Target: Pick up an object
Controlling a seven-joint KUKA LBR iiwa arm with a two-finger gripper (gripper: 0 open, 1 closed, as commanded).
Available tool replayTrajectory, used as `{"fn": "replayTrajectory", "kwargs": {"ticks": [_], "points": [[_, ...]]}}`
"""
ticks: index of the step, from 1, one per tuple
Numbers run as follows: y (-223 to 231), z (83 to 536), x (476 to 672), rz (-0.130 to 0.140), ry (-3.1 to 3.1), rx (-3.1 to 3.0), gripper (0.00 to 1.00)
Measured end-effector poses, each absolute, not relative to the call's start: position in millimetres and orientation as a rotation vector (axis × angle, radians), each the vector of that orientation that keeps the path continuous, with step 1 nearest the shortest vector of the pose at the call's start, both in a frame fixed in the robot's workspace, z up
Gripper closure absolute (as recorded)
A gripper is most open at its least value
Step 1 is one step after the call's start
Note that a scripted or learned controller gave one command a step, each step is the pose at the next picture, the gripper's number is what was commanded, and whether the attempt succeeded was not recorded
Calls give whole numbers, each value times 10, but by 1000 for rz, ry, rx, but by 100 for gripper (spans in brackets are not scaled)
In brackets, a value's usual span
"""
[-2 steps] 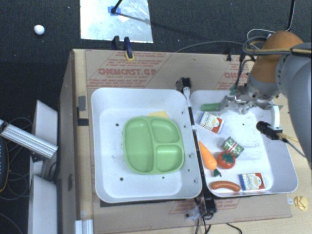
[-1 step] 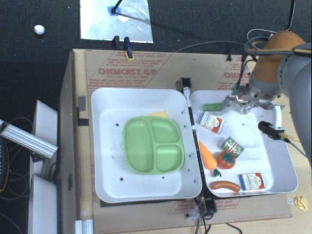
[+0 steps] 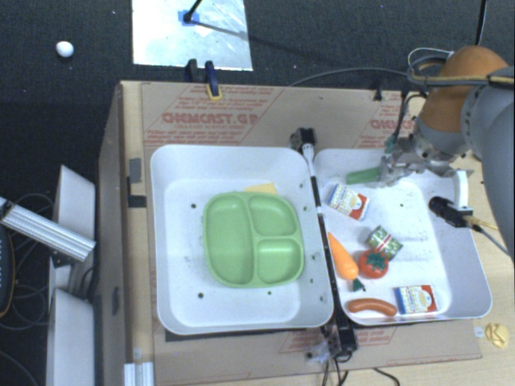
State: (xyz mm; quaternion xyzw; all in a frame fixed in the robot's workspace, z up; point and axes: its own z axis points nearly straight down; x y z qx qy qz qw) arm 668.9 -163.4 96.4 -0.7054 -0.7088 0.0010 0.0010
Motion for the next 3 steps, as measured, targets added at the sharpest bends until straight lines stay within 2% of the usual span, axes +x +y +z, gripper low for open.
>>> {"fn": "replayTrajectory", "kwargs": {"ticks": [1,2,3], "points": [[-1634,963,6690,3,-2226,-2215,0],[-1283,875,6671,19,-2223,-2217,0],[-1402,863,6677,9,-2221,-2214,0]]}}
